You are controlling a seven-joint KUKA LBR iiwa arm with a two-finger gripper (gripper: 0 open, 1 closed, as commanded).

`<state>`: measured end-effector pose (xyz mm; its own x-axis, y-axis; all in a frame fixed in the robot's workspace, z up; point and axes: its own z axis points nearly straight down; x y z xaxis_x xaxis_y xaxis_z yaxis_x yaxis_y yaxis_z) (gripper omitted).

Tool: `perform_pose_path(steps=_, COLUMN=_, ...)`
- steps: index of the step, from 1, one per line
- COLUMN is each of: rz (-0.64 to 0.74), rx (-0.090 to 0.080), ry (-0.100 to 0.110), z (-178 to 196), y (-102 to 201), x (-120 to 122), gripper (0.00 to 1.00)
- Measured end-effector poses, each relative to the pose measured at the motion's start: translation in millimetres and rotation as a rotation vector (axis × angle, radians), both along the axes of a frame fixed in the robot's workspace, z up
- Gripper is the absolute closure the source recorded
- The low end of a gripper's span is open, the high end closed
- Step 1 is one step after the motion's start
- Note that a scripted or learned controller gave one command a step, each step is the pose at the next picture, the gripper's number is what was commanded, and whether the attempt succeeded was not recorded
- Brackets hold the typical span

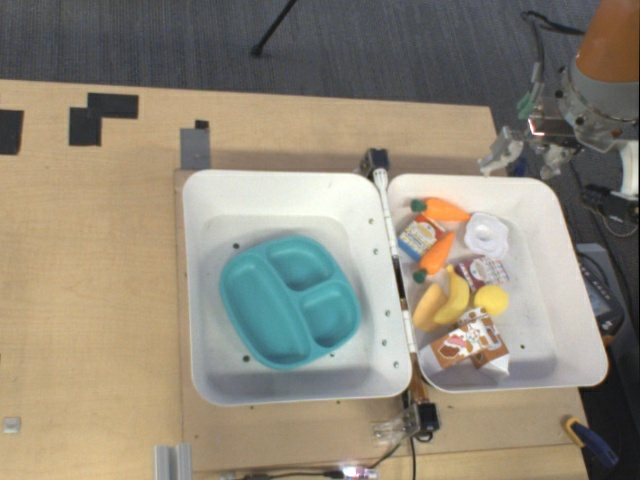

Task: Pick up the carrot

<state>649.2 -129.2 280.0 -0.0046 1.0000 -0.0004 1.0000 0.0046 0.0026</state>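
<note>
- The carrot (436, 252) lies in the right bin (545, 203), near its left wall, tilted, touching a small carton (418, 236).
- A second carrot (440, 208) lies just above, near the bin's far left corner.
- Bananas (443, 301), a lemon (490, 301), a white cup (487, 234) and a brown carton (470, 344) lie nearby.
- The left bin (205, 298) holds a teal tray (288, 299).
- The gripper (525, 148) hangs above the right bin's far edge, well apart from the carrot; I cannot tell how the jaws stand.
</note>
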Motion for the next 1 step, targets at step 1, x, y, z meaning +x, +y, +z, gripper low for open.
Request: perform_pose_path(steps=1, rz=0.059, rx=0.001, ry=0.004, z=-169.3, y=25.1, x=-4.6, gripper=0.00)
